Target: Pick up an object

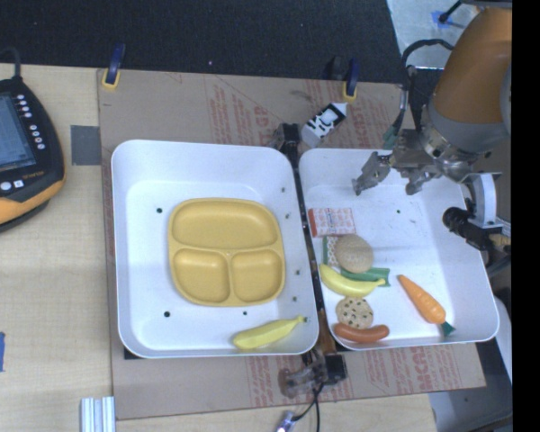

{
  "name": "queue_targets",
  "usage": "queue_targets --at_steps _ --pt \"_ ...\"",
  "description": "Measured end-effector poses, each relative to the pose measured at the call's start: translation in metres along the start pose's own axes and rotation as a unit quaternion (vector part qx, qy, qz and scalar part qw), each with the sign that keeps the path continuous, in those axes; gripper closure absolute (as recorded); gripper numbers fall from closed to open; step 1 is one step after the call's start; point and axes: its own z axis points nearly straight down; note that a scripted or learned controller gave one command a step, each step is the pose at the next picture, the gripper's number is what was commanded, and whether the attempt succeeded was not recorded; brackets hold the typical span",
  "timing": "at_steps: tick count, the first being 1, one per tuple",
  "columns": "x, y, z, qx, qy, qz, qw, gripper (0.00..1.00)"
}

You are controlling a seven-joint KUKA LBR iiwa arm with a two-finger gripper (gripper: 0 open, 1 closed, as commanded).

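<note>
Left bin (135,241): yellow tray (226,250), banana (268,332). Right bin (472,318): clustered burger (353,253), second banana (349,282), cookie (354,312), sausage (362,334), carrot (421,300). Gripper (391,175) hovers open, empty; crowding risks a deflected, glancing grasp.

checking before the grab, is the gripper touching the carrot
Apart. The camera view shows bare white bin floor between the gripper and the carrot.

A pale wooden table (45,277) carries a brown cardboard sheet (216,106), held at its far edge by blue and yellow clamps (113,65). At 12 o'clock lies dark carpeted floor (207,16). At 9 o'clock rests an orange-rimmed control pendant (13,156) beside grey tape (85,144).
</note>
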Motion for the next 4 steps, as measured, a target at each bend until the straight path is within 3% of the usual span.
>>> queue_targets --at_steps 1,2,3,4 --pt "-0.018 -0.065 0.061 0.001 0.000 0.000 1.0000 0.00" --pt "-0.083 -0.107 0.138 0.000 0.000 0.000 1.0000 0.00" --pt "-0.083 -0.106 0.128 0.000 -0.001 -0.002 1.0000 1.00" --pt "0.013 -0.112 0.037 -0.002 0.000 -0.002 1.0000 1.00"
